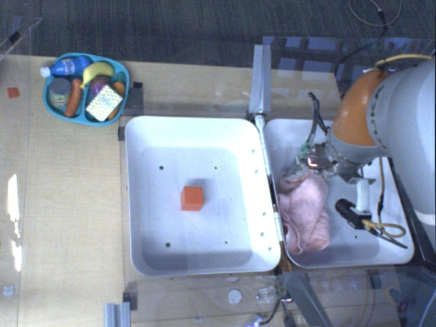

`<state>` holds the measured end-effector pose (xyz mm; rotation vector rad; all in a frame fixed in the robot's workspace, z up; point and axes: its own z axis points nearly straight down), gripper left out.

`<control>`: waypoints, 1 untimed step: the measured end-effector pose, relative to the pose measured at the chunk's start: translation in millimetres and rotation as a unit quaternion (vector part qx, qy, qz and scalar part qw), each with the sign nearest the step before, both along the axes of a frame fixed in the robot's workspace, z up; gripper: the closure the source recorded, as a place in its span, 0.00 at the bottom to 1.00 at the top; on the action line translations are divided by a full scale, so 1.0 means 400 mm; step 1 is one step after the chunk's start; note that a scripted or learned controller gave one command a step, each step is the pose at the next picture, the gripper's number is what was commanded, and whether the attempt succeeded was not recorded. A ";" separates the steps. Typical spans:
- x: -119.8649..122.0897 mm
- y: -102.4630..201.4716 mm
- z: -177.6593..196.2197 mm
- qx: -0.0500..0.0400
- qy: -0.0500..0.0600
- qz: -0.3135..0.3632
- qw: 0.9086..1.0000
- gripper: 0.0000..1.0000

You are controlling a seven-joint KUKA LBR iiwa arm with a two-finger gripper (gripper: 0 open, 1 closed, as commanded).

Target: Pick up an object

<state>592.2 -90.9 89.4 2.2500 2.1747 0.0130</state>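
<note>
- Fingers of the gripper [310, 163] are too small and too crowded by the wrist to read, so I cannot tell whether they are spread or closed, and nothing can be seen held between them
- That gripper hangs low in the right bin [381, 251], at the far end of a pink soft bundle [305, 213]; whether it touches the bundle or sits just above it cannot be told
- From the gripper, the bundle stretches toward the near wall of the bin, its long axis running far to near, close along the wall shared with the left bin [157, 148]
- An orange block [193, 198] sits alone near the middle of the left bin, well apart from the gripper and across the dividing wall
- My judgement: the bundle is the likelier target, since it lies right under the gripper, and a grasp would best close across its narrow width
- A blue tray [49, 104] of toy food rests on the bench [68, 216], outside both bins
</note>
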 end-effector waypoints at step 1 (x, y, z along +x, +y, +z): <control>0.008 0.000 0.028 -0.002 -0.004 0.003 1.000 1.00</control>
